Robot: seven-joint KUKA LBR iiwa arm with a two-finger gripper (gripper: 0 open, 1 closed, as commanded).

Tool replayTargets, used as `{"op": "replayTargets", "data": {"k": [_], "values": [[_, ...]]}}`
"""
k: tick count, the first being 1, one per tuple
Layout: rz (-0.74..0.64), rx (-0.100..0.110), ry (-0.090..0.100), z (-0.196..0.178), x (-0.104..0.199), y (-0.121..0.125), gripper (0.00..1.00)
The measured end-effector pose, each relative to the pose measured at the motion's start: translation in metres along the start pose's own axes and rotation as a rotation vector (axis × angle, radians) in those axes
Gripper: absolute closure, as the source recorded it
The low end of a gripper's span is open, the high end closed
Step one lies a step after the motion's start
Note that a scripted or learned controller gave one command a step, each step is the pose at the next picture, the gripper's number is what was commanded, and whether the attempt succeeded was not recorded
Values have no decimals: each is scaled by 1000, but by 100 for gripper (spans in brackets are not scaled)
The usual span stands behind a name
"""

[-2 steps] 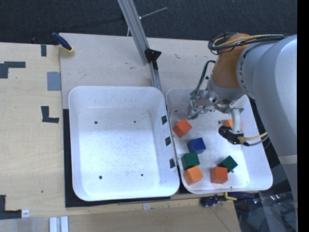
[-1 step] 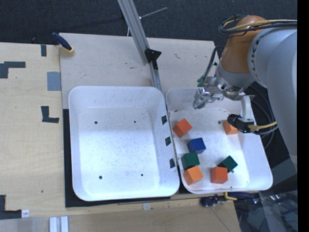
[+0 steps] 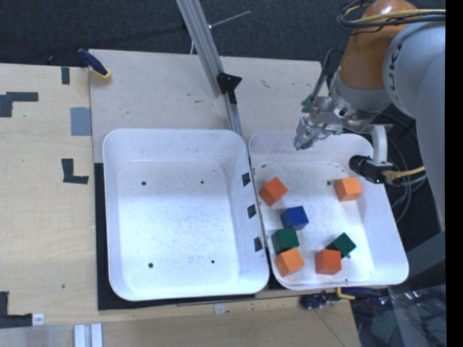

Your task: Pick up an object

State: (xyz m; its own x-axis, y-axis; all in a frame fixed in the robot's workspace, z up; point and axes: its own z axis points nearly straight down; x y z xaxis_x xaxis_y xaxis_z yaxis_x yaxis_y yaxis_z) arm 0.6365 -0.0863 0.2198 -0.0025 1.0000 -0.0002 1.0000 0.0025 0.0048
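The left white bin (image 3: 177, 215) is being shown at nine o'clock; the right bin (image 3: 376, 255) at three o'clock is holding orange cubes (image 3: 273, 191), a blue cube (image 3: 294, 217) and green cubes (image 3: 285, 238). The gripper (image 3: 304, 142) is being held at the bin's twelve o'clock rim, nothing gripped.

Grey arm (image 3: 423, 56), orange band, yellow and black cables, small metal pincer (image 3: 304, 142).
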Motion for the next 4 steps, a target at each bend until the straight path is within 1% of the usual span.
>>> {"op": "replayTargets", "data": {"k": [1, 2, 4], "values": [[1, 2, 0, -30, 0, 1, 100], [-3, 7, 1, -15, 54, -12, 100], [-4, 8, 1, 3, 159, -39, 100]]}}
